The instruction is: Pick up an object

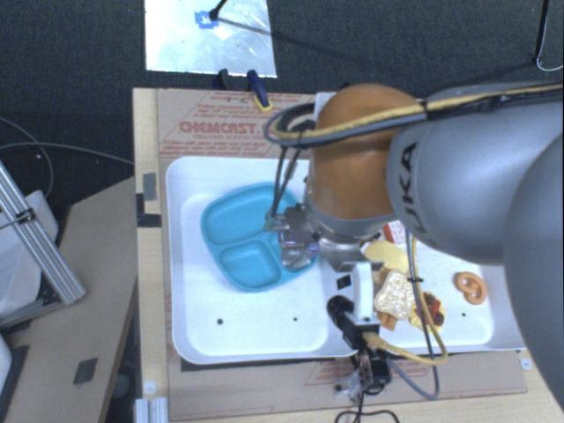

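The end effector (298, 243) hangs low over the left bin (189, 324), at the three o'clock edge of the blue divided plate (242, 236). The orange wrist band and grey arm (476, 192) cover most of it, so I cannot tell how it is set or whether it touches the plate.

The plate lies flat in the upper half of the left bin, towards twelve o'clock from the bin's centre. It is smooth, glossy moulded plastic, rounded in outline, with raised ridges dividing it into compartments. I judge it light and stiff, but slick and shallow. A pinch from straight above on the flat floor would find nothing to close on. The better hold is probably across the raised rim or a dividing ridge, one finger on each side. Held by one edge, it would likely tip and could slide out.

At three o'clock from the plate, in the right bin (480, 329), lies a cluster of small things partly behind the arm: pale yellow pieces (385, 254), a speckled tan piece (394, 296) and, apart at the far right, a brown pretzel-shaped item (470, 286). These look like toy food, small and light, with lumpier shapes that may be easier to pinch.

Both bins are matte white with rounded corners and rest on a printed cardboard sheet (211, 126) on the bench (97, 236).
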You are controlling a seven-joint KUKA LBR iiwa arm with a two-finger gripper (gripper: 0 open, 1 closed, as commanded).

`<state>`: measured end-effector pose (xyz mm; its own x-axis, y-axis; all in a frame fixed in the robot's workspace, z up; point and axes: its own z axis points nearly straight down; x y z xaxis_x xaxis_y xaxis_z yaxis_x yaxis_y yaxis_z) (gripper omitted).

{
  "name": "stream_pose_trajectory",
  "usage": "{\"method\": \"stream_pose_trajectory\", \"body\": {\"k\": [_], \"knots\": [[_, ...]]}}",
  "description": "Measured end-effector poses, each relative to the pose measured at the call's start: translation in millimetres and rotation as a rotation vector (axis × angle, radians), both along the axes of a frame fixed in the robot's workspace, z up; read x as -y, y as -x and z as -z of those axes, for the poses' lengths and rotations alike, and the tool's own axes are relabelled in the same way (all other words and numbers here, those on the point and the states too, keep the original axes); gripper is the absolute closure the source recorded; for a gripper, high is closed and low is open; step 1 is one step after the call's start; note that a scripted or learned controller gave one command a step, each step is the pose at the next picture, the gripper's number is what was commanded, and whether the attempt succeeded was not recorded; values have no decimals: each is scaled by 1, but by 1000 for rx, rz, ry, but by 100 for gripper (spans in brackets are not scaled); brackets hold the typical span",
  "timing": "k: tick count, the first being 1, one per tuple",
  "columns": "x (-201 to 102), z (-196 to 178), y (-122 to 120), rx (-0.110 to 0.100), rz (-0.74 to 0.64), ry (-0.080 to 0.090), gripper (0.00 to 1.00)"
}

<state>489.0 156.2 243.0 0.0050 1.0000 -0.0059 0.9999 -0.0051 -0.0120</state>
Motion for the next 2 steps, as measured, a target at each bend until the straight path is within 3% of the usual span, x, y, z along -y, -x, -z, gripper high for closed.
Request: {"method": "stream_pose_trajectory", "body": {"k": [1,2], "knots": [[-26,-170,1,31,-12,-15,100],[19,-198,-62,21,-1,-6,100]]}}
